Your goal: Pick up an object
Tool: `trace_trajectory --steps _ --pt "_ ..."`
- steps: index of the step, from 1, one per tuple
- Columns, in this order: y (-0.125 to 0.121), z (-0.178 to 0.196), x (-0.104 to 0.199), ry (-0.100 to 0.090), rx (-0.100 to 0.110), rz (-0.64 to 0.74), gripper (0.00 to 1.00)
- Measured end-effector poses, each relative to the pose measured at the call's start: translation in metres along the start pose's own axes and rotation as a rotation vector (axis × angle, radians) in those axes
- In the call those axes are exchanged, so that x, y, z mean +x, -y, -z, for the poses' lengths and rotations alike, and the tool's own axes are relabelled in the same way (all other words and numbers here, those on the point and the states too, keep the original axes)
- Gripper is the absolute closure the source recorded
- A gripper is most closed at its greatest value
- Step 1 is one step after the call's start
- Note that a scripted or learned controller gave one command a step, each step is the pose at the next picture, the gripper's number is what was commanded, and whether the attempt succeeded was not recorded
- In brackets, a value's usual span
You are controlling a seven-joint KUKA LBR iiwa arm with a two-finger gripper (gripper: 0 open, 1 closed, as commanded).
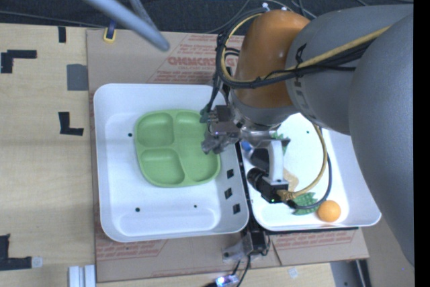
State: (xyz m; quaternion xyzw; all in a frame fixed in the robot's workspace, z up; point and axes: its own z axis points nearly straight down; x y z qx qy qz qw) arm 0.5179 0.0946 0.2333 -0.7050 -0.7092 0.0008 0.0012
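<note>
- Two shallow white bins, side by side on a sheet of cardboard (195, 57) with red print: left bin (111, 165) and right bin (304, 144), touching along their inner rims.
- One green plate (168, 148), moulded into compartments, lying flat in the left bin, nearer that bin's right side than its left.
- One orange ball (328, 211), resting in the right bin by its near rim.
- One small green scrap (306, 203), just left of the ball in the same bin; too small to say what it is.
- One grey arm (376, 77), entering from the right and spanning the right bin, hiding much of that bin's floor.
- One orange band (269, 57), above the wrist, over the far part of the seam between the bins.
- Wrist pointed down and somewhat left, towards the left bin.
- One gripper (216, 134), set over the right edge of the green plate, close to the wall shared by the bins.
- Spread or pressed together: cannot be told from this angle, the tool's tip being dark and tangled with cables.
- Contact with the plate: cannot be told either.
- Ball and scrap well apart from the gripper, on the other side of the wrist.
</note>
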Motion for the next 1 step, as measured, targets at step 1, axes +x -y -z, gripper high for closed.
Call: trace_trajectory --steps 1 --pt "-0.0006 -0.0005 -0.0022 0.001 0.000 -0.003 0.00"
